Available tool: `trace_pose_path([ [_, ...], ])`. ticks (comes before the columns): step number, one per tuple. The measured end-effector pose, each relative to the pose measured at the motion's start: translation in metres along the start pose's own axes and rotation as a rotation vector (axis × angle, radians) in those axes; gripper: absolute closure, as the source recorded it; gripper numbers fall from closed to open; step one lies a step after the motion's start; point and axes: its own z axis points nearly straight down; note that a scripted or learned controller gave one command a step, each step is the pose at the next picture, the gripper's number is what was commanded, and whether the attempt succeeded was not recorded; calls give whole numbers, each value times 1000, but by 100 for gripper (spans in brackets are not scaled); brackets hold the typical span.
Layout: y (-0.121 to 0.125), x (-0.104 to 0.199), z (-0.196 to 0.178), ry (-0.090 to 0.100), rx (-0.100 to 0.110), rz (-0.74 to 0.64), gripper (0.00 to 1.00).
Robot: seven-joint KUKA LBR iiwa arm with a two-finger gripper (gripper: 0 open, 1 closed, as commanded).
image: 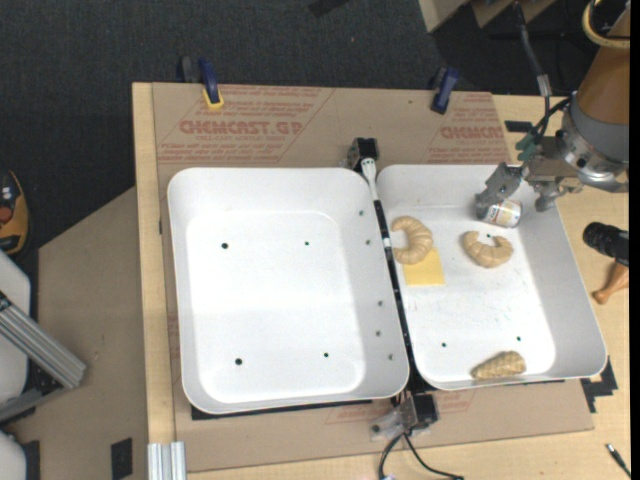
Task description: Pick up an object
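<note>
The gripper (508, 200) is hanging over the right bin (560, 308) at about one o'clock, its pincer spread wide, seemingly lining up on the croissant (487, 249) lying just below it, with two more pastries and a yellow block (424, 269) sitting nearby.

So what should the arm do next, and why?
Probably lower the gripper a little toward the pastry just below it in the picture. The gripper hangs over the right bin near its far edge with no pastry between its fingers, and that pastry lies closest, apart from the others.
</note>
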Motion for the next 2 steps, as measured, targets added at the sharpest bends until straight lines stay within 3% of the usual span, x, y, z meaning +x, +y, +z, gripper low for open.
trace_pose_path([
  [1, 5, 39, 163, 8, 2, -1, 0],
  [2, 30, 45, 165, -1, -3, -2, 0],
])
